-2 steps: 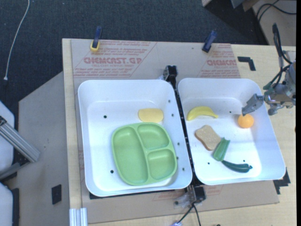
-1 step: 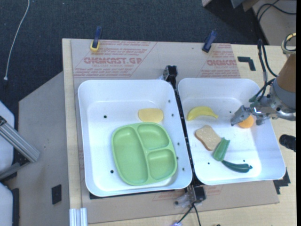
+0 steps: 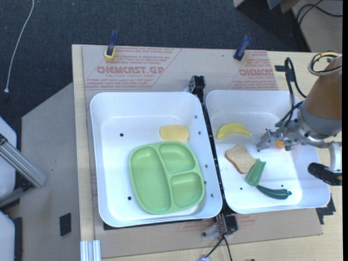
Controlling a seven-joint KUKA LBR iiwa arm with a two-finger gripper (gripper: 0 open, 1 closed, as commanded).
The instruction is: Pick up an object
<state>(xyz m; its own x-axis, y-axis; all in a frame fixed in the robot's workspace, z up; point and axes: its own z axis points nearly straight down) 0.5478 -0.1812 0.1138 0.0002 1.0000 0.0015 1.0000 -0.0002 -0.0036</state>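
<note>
Over the right bin (image 3: 239, 99), jaws (image 3: 272, 140) hover — banana (image 3: 234, 130) nearby.

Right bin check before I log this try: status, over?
End effector low in right bin, beside small orange piece. Banana, bread slice, green items lie loose nearby. Path unobstructed.

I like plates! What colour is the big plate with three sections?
Light green: the divided plastic plate in the left bin, seen in the camera view.
</note>
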